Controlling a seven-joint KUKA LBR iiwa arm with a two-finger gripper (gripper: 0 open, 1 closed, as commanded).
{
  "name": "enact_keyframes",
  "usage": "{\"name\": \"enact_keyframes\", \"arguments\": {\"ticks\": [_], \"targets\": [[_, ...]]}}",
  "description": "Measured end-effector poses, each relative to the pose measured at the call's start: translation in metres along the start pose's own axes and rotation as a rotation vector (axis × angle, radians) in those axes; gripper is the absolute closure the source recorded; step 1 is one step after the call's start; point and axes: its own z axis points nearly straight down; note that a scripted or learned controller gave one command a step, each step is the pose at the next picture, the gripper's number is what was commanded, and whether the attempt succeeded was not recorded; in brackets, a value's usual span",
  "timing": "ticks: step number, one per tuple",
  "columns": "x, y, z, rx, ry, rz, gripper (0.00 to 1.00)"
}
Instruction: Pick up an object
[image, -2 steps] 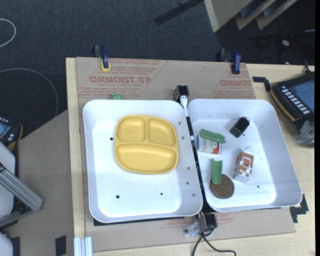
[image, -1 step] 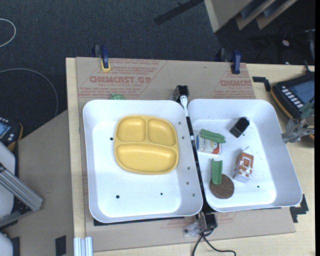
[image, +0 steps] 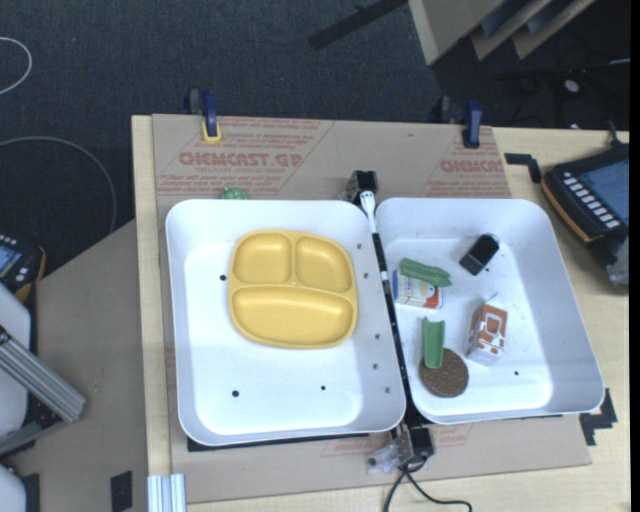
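1. Camera view, far left: the left bin (image: 200, 400) is seen resting on the table (image: 150, 300), and a yellow divided plate (image: 293, 288) lies flat in its upper half. Being broad and low, the plate is judged a poor thing for a two-finger pinch.
2. At the middle, the two bins are butted rim to rim, and a dark strip (image: 383, 290) is laid along the seam, probably to keep them from sliding apart.
3. In the right bin (image: 560, 340), the small things are gathered toward the left and centre. A white packet with a green piece on top (image: 420, 283) is set nearest the seam; below it a green stick (image: 433, 343) leans onto a brown round disc (image: 444, 375), touching it.
4. Further right, an orange-and-white carton (image: 489, 332) lies tilted, apart from the disc, and a small black block (image: 479, 253) sits alone near the upper wall. These two are judged the easiest picks, since room is left around them.
5. The claw's state cannot be told from this moment, and no object is lifted yet.
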Motion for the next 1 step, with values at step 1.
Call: {"name": "enact_keyframes", "arguments": {"ticks": [1], "targets": [[0.0568, -0.0001, -0.0094, 0.003, 0.003, -0.004, 1.00]]}}
